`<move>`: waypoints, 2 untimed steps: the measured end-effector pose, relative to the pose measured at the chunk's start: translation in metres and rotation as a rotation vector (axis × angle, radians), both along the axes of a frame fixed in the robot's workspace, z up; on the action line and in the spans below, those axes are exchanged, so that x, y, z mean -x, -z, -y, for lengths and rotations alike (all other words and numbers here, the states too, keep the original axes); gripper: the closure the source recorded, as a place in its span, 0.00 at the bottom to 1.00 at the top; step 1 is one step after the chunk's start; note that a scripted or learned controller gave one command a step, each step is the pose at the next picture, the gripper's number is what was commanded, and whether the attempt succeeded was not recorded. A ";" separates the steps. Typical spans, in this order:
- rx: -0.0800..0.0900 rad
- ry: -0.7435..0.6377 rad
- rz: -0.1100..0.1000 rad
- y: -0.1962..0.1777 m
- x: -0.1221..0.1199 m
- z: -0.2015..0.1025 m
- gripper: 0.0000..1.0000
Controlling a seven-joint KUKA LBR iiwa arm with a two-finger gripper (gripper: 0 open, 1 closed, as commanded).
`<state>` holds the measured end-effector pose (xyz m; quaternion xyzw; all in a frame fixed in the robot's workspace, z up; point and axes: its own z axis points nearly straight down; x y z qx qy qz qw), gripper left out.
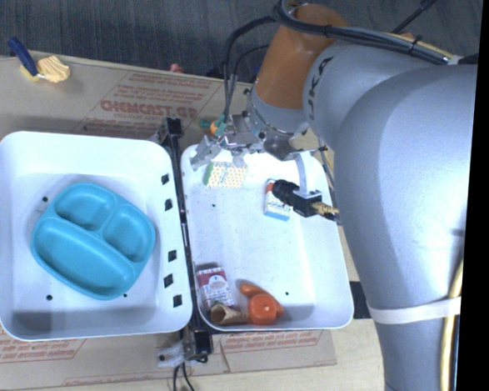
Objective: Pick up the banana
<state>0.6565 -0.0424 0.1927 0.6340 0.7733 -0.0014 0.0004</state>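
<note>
— Stage?
— Approach, I judge: the gripper (220,153) hovers over the right bin's (320,309) far edge, above a speckled packet (226,177). Whether the claw is open or grips anything, I cannot tell.
— And the banana?
— I cannot tell which piece it is. Next: locate it, then descend.
— Counts?
— Two bins, and one blue plate (91,242) left of the right bin.

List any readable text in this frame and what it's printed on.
"CHEMCAST GP": red print on the brown cardboard sheet under the bins, behind the left bin.
Smaller red lines on the same cardboard: too blurred to read.
Red-labelled packet in the right bin: print too small to read.
Letters low on the arm: cut off, unreadable.
</note>
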 end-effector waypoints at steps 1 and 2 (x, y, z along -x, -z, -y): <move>-0.002 0.105 -0.003 0.001 0.062 0.042 0.00; -0.003 0.404 -0.006 0.002 0.105 -0.055 0.00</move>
